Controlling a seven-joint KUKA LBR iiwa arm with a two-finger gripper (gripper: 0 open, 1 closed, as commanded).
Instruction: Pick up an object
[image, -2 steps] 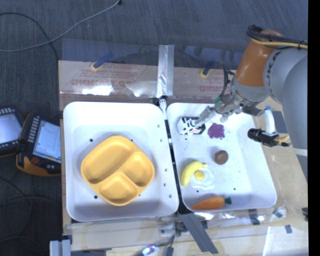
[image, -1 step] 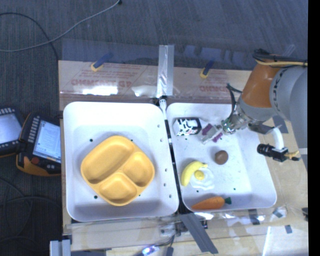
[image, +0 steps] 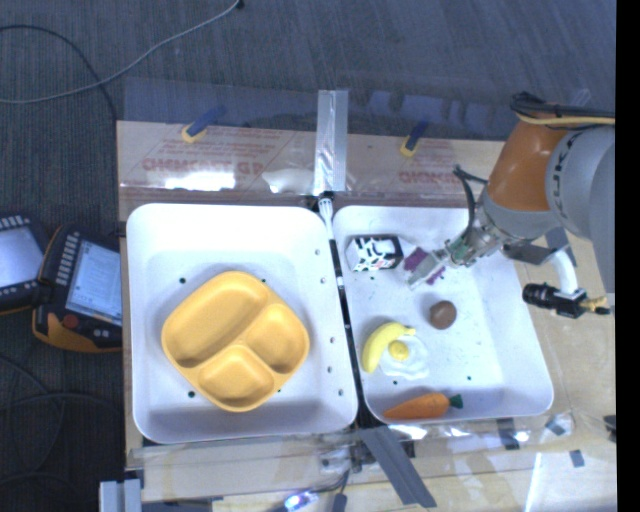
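In the right bin (image: 520, 350) lie a black-and-white spotted toy (image: 373, 253), a small purple piece (image: 414, 259), a brown ball (image: 442, 314), a yellow banana (image: 378, 342), a fried-egg toy (image: 404, 358) and an orange carrot (image: 420, 405). My gripper (image: 430, 268) reaches in from the right, low over the bin's back part. Its tip is right beside the purple piece and above the brown ball. I cannot make out whether it touches the purple piece.
The left bin (image: 150, 300) holds a yellow divided plate (image: 235, 338). A low wall (image: 342, 300) separates the two bins. The arm's orange band (image: 522, 170) hangs over the right bin's back right corner. A handheld controller (image: 80, 290) lies off the bench at left.
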